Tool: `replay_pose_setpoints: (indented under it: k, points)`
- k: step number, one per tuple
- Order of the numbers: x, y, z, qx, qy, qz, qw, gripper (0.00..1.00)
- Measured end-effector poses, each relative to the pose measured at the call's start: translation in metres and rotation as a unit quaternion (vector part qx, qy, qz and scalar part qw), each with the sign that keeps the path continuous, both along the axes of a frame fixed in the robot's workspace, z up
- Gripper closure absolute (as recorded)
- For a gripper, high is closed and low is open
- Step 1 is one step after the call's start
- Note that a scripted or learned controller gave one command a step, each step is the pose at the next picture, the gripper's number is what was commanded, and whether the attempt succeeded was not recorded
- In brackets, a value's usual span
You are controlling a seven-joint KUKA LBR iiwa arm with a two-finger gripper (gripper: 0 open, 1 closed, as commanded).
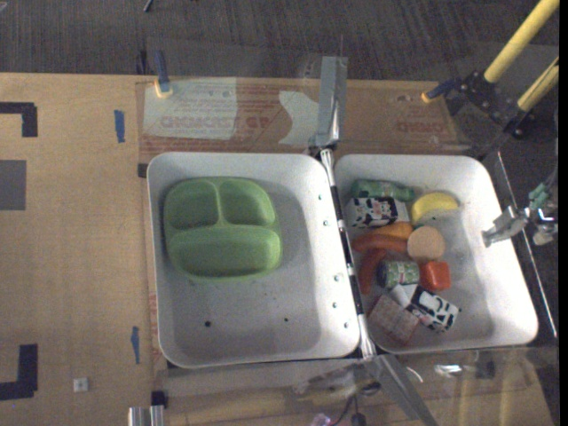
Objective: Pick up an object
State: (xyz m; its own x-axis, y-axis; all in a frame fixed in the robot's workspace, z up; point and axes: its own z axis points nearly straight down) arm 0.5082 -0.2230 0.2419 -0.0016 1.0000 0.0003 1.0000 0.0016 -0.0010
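At right edge of the right bin (pixel 510 322), the gripper (pixel 515 224) hung over the rim w/ nothing visibly held; couldn't tell how its claw was set. Toy food sat piled in that bin's left half: yellow banana (pixel 435 205), cow-print carton (pixel 371 210), orange carrot (pixel 382 239), red block (pixel 435 276). Green divided plate (pixel 222 227) lay in the left bin (pixel 257 327).
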Motion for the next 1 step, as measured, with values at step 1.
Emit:
replay_pose_setpoints:
  k: [1]
  points:
    - [0.0033, 0.0069, -0.1453, 0.0047, -0.002, 0.109, 0.9941, 0.0]
